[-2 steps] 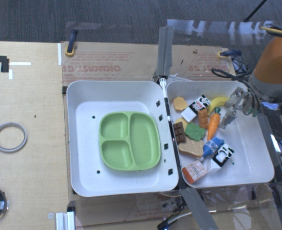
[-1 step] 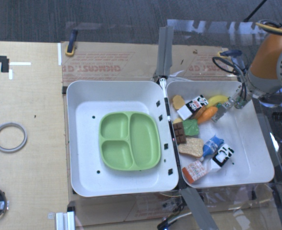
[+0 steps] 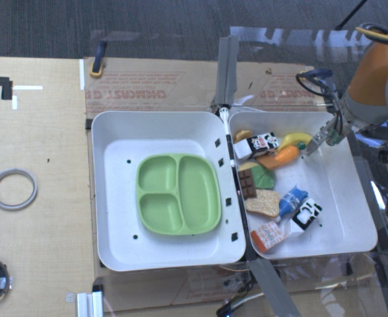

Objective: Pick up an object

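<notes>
Approach seems the step in hand: the pincer (image 3: 318, 140) hangs low over the right bin (image 3: 352, 210), just beside the yellow banana (image 3: 295, 139) and orange carrot (image 3: 281, 157) at the top of the toy-food pile. Whether its tips are spread or pressed together I cannot tell; nothing shows between them. Next it likely needs a small shift left, then a descent onto the banana
</notes>
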`<state>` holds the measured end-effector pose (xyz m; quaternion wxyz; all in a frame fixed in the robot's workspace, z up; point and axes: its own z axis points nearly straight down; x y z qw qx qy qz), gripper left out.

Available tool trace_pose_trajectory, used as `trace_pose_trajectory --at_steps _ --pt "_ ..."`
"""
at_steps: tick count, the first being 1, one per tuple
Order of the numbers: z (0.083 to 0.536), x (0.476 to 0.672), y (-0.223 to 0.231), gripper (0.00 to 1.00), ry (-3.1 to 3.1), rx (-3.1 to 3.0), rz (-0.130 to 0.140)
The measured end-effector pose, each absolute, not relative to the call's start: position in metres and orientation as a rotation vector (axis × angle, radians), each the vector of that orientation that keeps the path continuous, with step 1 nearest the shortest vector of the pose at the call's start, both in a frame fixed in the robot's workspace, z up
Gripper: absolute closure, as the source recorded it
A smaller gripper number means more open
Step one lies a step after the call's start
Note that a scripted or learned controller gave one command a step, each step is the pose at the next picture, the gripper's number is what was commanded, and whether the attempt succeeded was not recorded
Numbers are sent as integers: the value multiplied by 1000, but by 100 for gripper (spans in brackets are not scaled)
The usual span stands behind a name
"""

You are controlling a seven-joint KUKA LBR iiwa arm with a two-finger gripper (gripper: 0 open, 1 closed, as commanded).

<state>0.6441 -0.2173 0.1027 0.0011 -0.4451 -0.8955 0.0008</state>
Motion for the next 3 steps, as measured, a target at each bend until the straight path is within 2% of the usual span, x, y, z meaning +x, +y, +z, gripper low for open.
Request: trace_pose_trajectory --at_steps 1,2,3 --pt "225 635 -176 100 -2524 -1873 1" --pt "114 550 -144 100 -2346 -2086 4" --pt "114 550 -144 0 -2346 -2087 3"
